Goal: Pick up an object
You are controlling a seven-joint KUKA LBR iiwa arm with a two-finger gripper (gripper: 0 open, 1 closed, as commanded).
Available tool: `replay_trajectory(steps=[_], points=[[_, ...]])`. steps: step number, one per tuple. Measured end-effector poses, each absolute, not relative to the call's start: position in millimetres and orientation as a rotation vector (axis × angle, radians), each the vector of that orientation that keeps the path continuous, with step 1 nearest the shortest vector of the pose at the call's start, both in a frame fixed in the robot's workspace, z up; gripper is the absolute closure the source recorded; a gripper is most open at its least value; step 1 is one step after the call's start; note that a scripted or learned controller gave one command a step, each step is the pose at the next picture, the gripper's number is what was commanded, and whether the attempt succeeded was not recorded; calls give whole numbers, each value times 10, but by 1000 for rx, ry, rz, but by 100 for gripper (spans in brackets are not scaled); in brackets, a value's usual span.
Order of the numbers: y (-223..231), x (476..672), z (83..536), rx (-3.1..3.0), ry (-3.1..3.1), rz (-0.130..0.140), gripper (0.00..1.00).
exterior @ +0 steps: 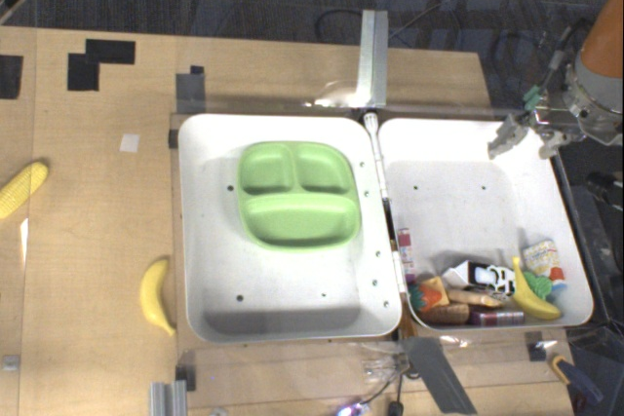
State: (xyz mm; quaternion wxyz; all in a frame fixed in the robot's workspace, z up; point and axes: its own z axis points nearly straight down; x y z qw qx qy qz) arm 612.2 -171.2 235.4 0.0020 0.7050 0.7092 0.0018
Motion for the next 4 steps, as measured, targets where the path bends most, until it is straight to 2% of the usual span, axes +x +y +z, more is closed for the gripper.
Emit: replay_trajectory(steps=[1,2,3,4], points=[[-1625,5859,1289,2348,2084,3,0],[-1878,5005,922,2245,2190,13,0],[-1871,5029,1039,2240,2188,20,100],[-1051,5680,2347,2122,2310,7,100]])
